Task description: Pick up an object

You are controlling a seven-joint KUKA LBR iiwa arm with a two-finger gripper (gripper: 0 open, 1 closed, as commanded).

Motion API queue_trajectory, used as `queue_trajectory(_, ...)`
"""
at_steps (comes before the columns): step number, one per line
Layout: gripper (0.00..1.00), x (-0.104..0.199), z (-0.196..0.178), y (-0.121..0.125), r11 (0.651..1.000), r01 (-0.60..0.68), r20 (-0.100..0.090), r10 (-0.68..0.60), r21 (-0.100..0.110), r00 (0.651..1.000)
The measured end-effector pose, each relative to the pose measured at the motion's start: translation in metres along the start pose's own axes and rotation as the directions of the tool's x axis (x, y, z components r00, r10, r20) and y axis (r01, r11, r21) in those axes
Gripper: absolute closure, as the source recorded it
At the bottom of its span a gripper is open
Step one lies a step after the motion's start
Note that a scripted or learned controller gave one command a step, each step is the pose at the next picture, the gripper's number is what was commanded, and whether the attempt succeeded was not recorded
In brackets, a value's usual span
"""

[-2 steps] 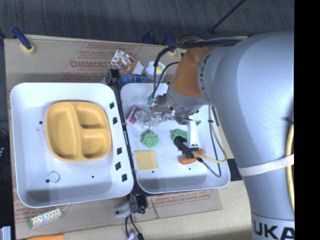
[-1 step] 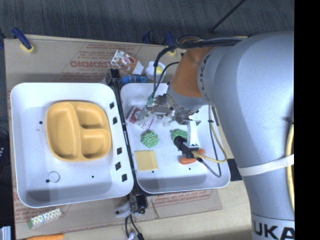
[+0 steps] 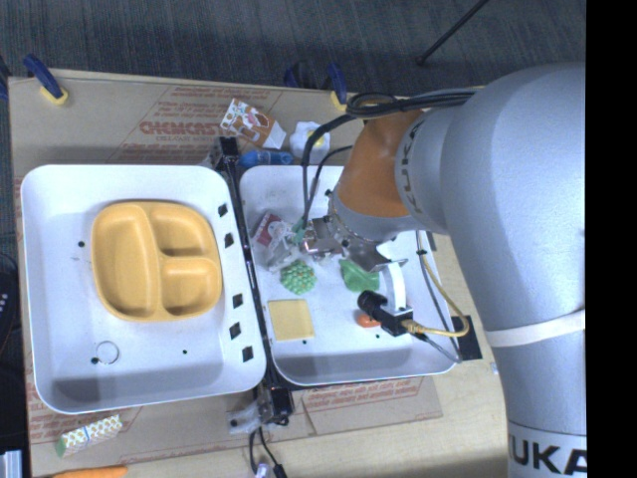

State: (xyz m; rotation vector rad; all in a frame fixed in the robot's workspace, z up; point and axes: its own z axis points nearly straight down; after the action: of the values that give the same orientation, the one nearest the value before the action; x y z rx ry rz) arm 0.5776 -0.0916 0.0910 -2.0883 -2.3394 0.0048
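Arm's tool (image 3: 311, 239) is down in the right bin (image 3: 328, 364) over a green ball (image 3: 297, 279) (can't tell if it's clenched), yellow tray (image 3: 156, 260) sits left.

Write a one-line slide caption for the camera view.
KUKA arm's gripper reaches into the right bin among small objects; a yellow divided tray sits in the left bin.

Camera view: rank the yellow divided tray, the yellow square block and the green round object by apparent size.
1. yellow divided tray, by far the largest.
2. yellow square block.
3. green round object, slightly smaller than the block; the margin is narrow.
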Motion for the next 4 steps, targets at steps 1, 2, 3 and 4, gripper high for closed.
queue_trajectory(1,0.0,-0.015,-0.02,0.078,0.997,-0.073,0.002,0.073,-0.005,0.997)
queue_trajectory(2,0.0,-0.004,0.0,0.013,0.991,-0.132,0.001,0.132,-0.001,0.991)
queue_trajectory(3,0.0,-0.014,-0.001,0.059,0.98,-0.198,0.001,0.198,-0.003,0.98)
queue_trajectory(4,1.0,-0.013,-0.011,0.059,0.981,-0.192,0.0,0.192,-0.001,0.981)
